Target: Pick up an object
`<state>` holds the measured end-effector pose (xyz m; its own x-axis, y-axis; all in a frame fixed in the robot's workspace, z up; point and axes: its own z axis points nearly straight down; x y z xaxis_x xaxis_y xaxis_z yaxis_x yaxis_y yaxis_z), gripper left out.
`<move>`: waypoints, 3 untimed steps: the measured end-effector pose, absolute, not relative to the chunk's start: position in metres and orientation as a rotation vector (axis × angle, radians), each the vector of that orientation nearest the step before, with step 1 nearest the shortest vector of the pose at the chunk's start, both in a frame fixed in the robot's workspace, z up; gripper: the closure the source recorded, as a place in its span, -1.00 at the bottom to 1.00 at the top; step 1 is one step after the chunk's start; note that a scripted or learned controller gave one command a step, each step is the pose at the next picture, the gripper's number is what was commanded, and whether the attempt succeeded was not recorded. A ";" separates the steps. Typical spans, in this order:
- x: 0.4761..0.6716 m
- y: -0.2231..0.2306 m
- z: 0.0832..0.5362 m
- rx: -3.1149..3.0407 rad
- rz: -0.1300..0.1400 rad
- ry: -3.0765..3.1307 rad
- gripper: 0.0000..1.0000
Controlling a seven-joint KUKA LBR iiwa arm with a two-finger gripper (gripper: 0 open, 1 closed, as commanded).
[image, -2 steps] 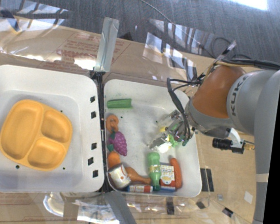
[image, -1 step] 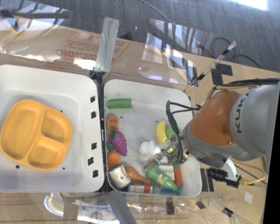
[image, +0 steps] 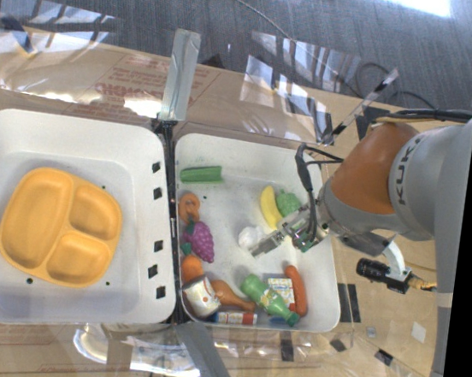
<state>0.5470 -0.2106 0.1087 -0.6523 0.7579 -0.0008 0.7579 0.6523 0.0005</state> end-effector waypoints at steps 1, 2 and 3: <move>0.602 -0.210 0.128 1.355 0.001 2.831 -1.00; 0.638 -0.185 0.092 1.514 0.000 2.753 -1.00; 0.640 -0.183 0.104 1.500 0.000 2.756 1.00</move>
